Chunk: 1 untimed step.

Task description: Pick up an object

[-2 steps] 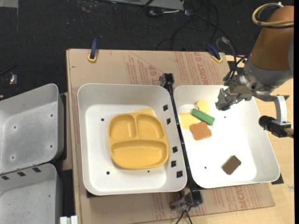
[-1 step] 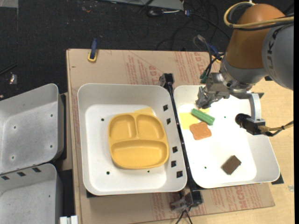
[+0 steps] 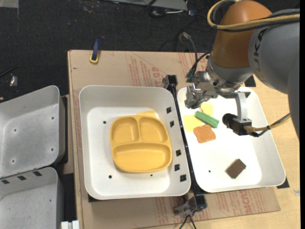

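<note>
With the tool (image 3: 194, 99) low over the far-left corner of the right bin (image 3: 267, 128), its opening impossible to tell, it should centre above the green block (image 3: 207, 119) just beside it, clear of the orange piece (image 3: 205, 134), before descending.

Even overhead light, soft shadows, sharp focus, dark floor

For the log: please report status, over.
Gripper above right bin, far-left corner, holding nothing seen. Green block, orange piece, brown block lying loose. Nothing blocking.
</note>
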Tool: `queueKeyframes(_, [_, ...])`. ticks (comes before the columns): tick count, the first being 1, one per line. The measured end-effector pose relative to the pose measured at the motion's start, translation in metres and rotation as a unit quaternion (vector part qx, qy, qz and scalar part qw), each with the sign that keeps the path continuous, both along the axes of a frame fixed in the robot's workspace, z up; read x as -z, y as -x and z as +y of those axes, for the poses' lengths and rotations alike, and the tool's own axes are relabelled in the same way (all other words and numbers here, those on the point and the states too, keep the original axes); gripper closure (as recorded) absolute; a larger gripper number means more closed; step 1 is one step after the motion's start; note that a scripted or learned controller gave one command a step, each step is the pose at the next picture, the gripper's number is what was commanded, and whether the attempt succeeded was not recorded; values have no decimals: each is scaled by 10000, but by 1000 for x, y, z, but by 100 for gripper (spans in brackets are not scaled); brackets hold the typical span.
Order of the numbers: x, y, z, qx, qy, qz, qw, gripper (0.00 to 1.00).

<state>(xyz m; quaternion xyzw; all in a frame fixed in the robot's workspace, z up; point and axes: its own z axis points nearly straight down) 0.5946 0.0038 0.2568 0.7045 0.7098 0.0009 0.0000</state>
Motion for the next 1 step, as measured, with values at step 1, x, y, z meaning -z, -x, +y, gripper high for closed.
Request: queueKeyframes(1, [-3,-1,57,-6,-4,0,10000,100])
